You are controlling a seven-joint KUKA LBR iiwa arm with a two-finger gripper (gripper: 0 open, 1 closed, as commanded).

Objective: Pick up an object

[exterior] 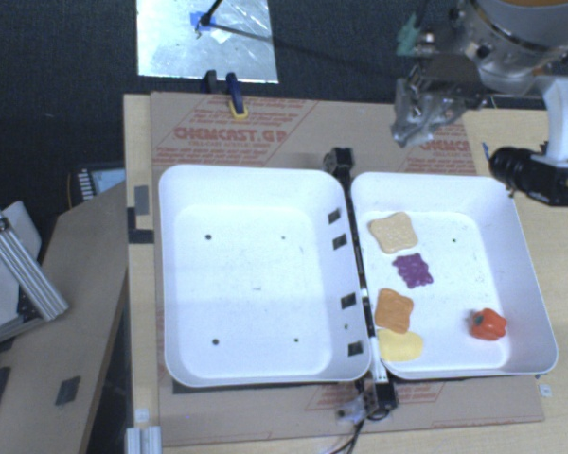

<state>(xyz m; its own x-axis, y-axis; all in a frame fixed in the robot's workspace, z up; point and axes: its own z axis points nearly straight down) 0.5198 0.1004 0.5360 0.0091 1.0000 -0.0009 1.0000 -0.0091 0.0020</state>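
Arm (525, 8) reaches in at top R of my view. Gripper (413, 132) hangs over the brown printed board (265, 126), just past the far wall of the R bin (454, 253), near that bin's far-L corner. It's outside the bin rim and well apart from every item. The gripper is blurry from here, so I can't tell if it's open or closed, or if it has anything in it.

All the pickable stuff sits in the R bin, mostly along its L side:
- tan toast-shaped piece (393, 232): far-L part of the bin, lying flat, close to the L wall.
- purple lump (414, 270): just in front of the toast piece w/ a small gap, not touching.
- orange flat piece (394, 310): nearer again, right by the L wall.
- yellow flat piece (400, 346): near-L corner, looks to be touching the orange piece's near edge.
- red-orange pepper-like item (488, 324): by itself toward the near-R side, well apart from the other four. Can't tell if it's upright or tipped.

The L bin (170, 253) is white and sits side by side w/ the R bin. Their walls meet at a centre seam w/ small black clips (341, 244) along it. Both bins rest on the brown board. Beyond the board there's a shiny silver sheet (206, 26) on the dark floor, and a blue/yellow clamp (235, 97) at the board's far edge.
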